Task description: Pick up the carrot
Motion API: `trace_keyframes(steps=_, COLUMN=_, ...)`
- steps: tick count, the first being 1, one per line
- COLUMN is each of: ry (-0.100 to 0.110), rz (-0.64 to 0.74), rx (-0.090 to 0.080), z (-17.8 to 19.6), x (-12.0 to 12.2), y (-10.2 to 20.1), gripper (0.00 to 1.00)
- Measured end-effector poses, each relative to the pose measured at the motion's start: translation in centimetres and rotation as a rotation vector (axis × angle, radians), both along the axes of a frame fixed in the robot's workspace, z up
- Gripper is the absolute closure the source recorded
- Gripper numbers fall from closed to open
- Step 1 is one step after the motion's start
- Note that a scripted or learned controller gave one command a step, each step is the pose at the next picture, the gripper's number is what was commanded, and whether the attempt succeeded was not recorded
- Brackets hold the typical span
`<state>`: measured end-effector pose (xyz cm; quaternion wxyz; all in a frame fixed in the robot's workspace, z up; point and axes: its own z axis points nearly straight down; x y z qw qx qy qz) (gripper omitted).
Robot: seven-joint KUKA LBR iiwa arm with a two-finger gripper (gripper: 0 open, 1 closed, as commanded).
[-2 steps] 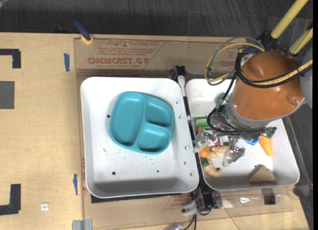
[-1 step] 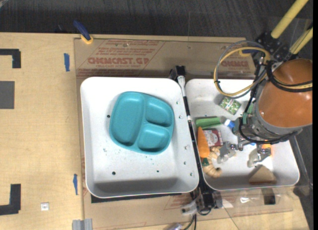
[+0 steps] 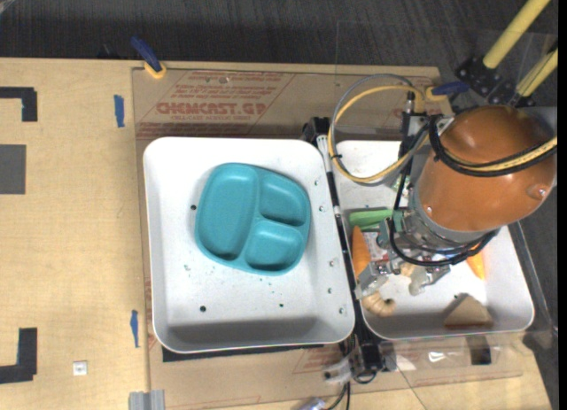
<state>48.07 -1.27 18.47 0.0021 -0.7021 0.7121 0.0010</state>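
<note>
Arm: you are looking at the grey arm [image 3: 478,169] reaching in from the table's right edge, its orange band sitting over the right bin and hiding much of that bin's middle.

Gripper: the gripper [image 3: 397,277] is hanging low inside the right bin [image 3: 523,297], near the bin's front-left corner – pale fingers [image 3: 383,282] are pointing down toward the bin floor.

Finger state: you cannot tell from this angle whether the fingers are spread or pressed together; cables and the wrist are crowding them, and nothing is clearly showing between them.

Carrot: the carrot [image 3: 361,253] is lying along the left wall of the right bin, an orange strip running front to back, just beside the gripper and partly covered by it. Whether the fingers are touching it is unclear.

Other things in the right bin: a green piece [image 3: 370,217] is sitting just behind the carrot by the left wall; a tan round item [image 3: 379,304] is resting at the front-left corner; a brown wedge-shaped item [image 3: 467,313] is lying toward the front-right corner; a second orange patch [image 3: 478,265] is peeking out at the arm's right side – too hidden to identify.

Left bin: the left bin [image 3: 177,293] is holding a teal divided plate [image 3: 252,218], lying flat toward the bin's back half, well apart from the gripper.

Table: both bins are sitting side by side on the cardboard-covered table [image 3: 62,249], their inner walls touching.
</note>
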Motion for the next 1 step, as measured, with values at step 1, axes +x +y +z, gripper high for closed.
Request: trace_keyframes(steps=1, ry=-0.006, rz=-0.265, rx=0.002, z=0.06, x=5.54, y=-3.03, gripper=0.0)
